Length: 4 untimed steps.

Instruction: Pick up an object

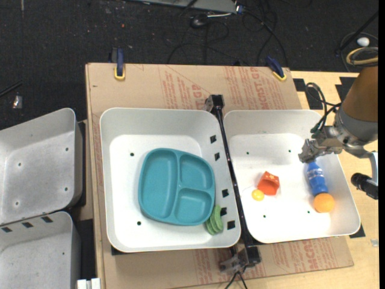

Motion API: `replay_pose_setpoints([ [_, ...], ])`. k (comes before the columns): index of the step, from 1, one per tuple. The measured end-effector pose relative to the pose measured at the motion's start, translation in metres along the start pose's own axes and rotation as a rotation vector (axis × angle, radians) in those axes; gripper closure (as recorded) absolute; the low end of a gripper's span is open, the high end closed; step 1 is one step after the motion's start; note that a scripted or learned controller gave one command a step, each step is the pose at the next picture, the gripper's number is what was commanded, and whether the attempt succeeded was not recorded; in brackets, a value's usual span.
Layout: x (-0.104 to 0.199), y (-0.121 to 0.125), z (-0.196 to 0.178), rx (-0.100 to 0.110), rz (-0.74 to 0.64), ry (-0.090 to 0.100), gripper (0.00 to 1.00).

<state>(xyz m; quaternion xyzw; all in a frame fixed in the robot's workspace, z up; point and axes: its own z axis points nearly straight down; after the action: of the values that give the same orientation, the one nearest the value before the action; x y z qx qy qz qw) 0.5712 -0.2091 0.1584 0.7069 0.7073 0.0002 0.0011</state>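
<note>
In the right bin (264,233) lie a blue bottle (315,179), an orange ball (323,203) just below it, an orange block (269,182) and a small yellow piece (257,194). My gripper (311,152) hangs at the bin's right side, directly above the top end of the blue bottle. No object shows between its fingers. The left bin (120,131) holds a teal divided plate (177,186) and a green item (214,221) at the plate's lower right corner.
A black divider (225,161) runs between the two bins. White bin lids (36,161) lie off the bench at the left. Cables (319,104) trail at the right behind the arm. Blue-and-yellow clamps (119,65) hold the board's far edge.
</note>
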Motion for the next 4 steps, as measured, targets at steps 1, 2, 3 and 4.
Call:
replay_pose_setpoints([
  [1, 0.008, 0.003, -0.060, -0.004, -0.003, -0.001, 1.00],
  [2, 0.008, 0.005, -0.110, -0.005, -0.002, -0.002, 1.00],
  [3, 0.056, -0.003, -0.114, 0.001, -0.006, 0.002, 1.00],
  [4, 0.113, 0.001, -0.112, 0.003, -0.008, 0.003, 1.00],
])
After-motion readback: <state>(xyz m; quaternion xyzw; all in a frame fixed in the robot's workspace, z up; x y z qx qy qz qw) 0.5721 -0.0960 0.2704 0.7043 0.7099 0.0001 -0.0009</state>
